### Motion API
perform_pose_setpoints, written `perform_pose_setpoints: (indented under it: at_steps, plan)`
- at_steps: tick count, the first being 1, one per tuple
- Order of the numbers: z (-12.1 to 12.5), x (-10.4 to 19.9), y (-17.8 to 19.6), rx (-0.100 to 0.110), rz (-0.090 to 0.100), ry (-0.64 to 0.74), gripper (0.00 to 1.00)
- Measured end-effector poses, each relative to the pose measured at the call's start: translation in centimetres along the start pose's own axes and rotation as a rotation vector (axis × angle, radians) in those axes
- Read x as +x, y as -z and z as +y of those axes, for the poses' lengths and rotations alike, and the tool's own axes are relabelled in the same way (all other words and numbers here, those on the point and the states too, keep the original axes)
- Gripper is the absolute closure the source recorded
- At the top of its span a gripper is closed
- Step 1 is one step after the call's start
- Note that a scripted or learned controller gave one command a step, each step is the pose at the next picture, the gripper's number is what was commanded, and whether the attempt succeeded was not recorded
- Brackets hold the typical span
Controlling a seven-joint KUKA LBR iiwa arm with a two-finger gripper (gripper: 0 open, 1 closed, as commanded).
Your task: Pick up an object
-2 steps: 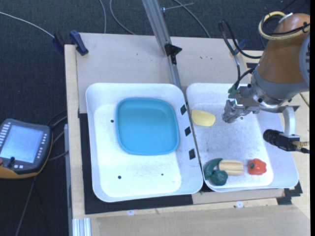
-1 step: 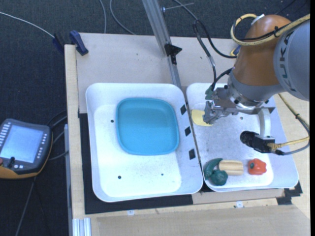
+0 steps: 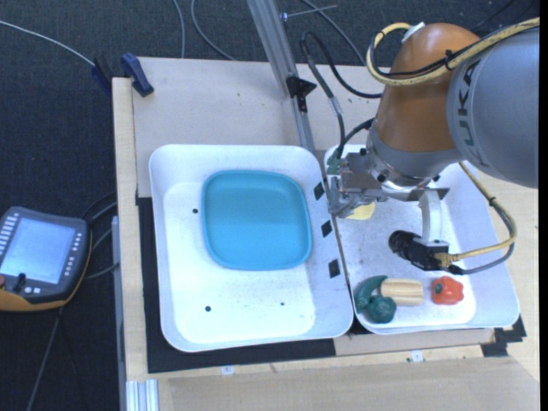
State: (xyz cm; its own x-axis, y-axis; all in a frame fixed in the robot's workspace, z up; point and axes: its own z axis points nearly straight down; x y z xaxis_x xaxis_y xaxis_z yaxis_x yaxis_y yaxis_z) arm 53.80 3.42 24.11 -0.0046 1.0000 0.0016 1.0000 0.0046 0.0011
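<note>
Arm's low over the right bin (image 3: 479, 221), gripper (image 3: 353, 197) down by its left wall, right on top of a pale yellow object (image 3: 363, 211) that peeks out beneath. Whether the claw is wide or clamped I cannot tell; the wrist hides it. Nothing looks lifted yet, so the pick seems undone. Along the near edge wait a green piece (image 3: 375, 300), a tan block (image 3: 402, 292) and a red piece (image 3: 446, 290). A blue tray (image 3: 255, 218) sits in the left bin (image 3: 175, 229).

From my end: dark carpet floor (image 3: 68, 24) with loose cables (image 3: 171, 7), pale wooden bench (image 3: 214, 101), and a teach pendant (image 3: 38, 255) lying left.
</note>
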Motion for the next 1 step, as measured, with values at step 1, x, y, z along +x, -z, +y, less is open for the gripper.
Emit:
perform_pose_setpoints:
  at_steps: [1]
  plan:
    - [0.09, 4.62, -0.70, 0.002, 0.000, -0.001, 1.00]
